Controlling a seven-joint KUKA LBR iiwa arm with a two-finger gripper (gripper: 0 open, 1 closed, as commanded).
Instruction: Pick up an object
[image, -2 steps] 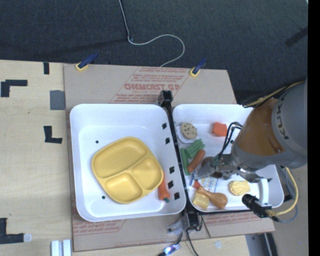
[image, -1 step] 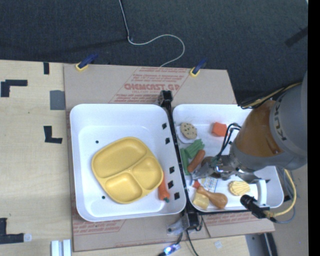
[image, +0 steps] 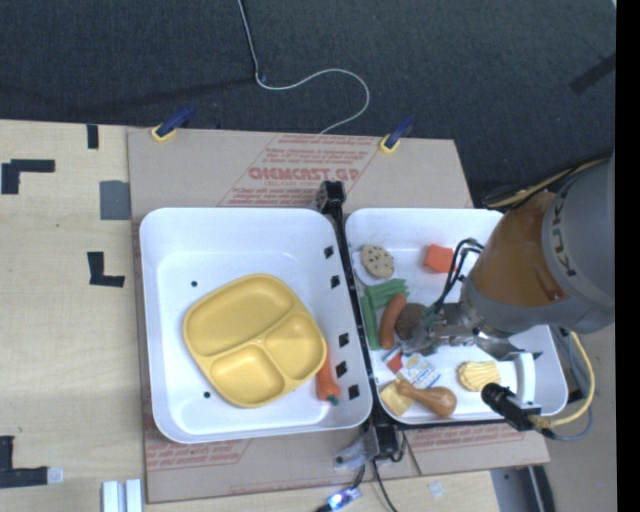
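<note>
— Gripper (image: 412, 335) is down in the right bin (image: 455, 222), low over the cluttered middle; whether it is released or clenched I cannot tell from this slant, the wrist covers too much.

— What would it be going for?

— Most likely the brown rounded piece (image: 408, 318) right at its tip, lying against the green toy vegetable (image: 379, 303) and the red-orange sausage (image: 394, 311). It looks like a light, hollow plastic play-food item: stiff, smooth, and probably slippery. Best taken across its narrow width, near the middle, so it doesn't squirt out sideways.

— And its neighbours?

— Close-packed. Just below sit a small wrapped packet (image: 420, 376) and a tan drumstick-shaped toy (image: 428, 400); a yellow ridged chip (image: 478, 375) lies to the right, a cookie (image: 377, 261) and an orange block (image: 438, 258) further up the bin. Any closing of the pincer could nudge the sausage or the green piece instead.

— The other bin?

— Left bin (image: 165, 235) holds a yellow divided plate (image: 255, 340) with a small carrot (image: 326, 383) beside its lower right corner, well apart from the arm.
</note>
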